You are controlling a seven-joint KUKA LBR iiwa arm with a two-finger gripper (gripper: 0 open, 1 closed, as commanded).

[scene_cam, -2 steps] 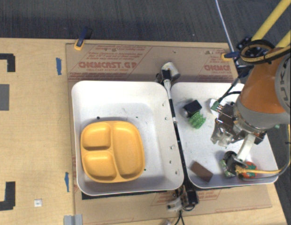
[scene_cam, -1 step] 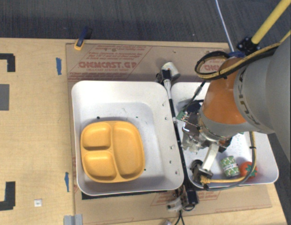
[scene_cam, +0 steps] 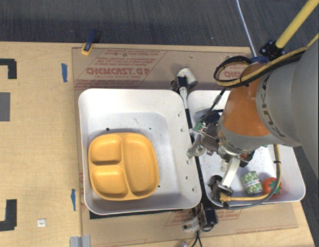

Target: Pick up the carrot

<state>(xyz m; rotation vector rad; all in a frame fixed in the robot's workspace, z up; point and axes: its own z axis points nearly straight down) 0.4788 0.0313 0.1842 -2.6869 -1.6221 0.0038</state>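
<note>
The carrot (scene_cam: 273,184), orange-red with a green leafy end, lies in the front right corner of the right bin (scene_cam: 293,189). The big grey and orange arm hangs over most of that bin. My gripper (scene_cam: 227,156) is low over the bin's left half, a short way left of the carrot and apart from it. Nothing shows held in it. Much of the right bin's floor is hidden under the arm.
A green and white patterned item (scene_cam: 250,182) lies just left of the carrot. A bit of green (scene_cam: 201,121) peeks out at the arm's left edge. The left bin (scene_cam: 98,107) holds a yellow divided plate (scene_cam: 123,164). The bins' shared wall runs beside the gripper.
</note>
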